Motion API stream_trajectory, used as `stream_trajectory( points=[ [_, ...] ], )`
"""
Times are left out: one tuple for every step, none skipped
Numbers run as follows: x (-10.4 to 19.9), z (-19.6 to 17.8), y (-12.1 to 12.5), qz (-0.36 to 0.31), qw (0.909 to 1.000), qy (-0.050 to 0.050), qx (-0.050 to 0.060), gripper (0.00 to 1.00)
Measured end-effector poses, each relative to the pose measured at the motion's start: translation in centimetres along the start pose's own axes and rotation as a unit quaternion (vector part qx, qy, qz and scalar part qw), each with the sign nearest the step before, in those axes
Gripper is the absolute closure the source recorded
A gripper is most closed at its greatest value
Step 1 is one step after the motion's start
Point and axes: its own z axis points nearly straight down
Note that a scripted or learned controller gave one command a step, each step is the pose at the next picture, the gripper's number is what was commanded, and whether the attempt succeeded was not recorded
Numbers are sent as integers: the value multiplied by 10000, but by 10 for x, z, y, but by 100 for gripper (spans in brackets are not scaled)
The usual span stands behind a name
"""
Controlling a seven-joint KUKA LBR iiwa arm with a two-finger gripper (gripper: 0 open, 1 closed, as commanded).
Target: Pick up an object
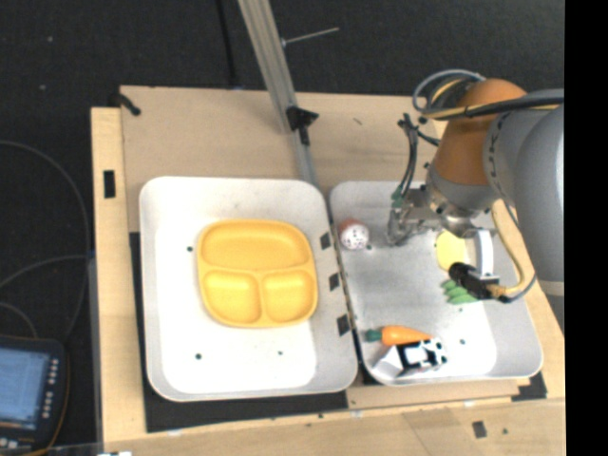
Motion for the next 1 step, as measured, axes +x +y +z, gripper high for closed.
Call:
stream_trajectory(
  points=[
    [8, -51, -1, -37, 10000, 68, 6, 100]
  ],
)
